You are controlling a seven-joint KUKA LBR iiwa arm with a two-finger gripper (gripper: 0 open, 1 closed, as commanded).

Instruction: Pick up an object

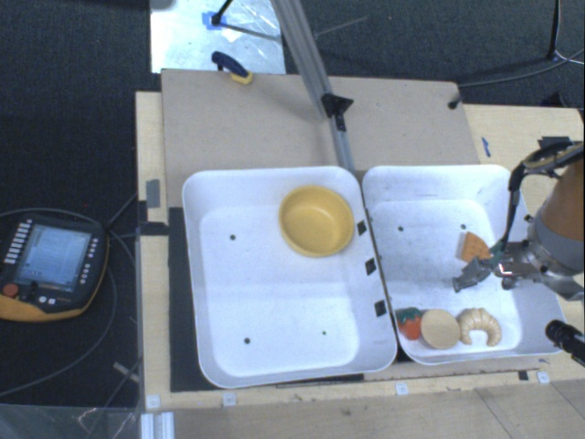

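Observation:
The right bin point(430, 190) holds an orange wedge point(473, 245) near its right side. Along its front edge lie a small red and green piece point(409, 322), a round tan piece point(440, 328) and a croissant-shaped piece point(481, 326). My gripper point(486, 280) hangs over the right bin, just below the orange wedge and above the croissant. It is open, its two dark fingers spread apart with nothing between them. A yellow bowl point(316, 219) sits at the back of the left bin point(228, 337).
A metal pole point(311, 62) slants down from the top to the back wall between the bins. A teach pendant point(50, 263) lies on the floor at the left. A cardboard sheet point(274, 117) lies behind the bins.

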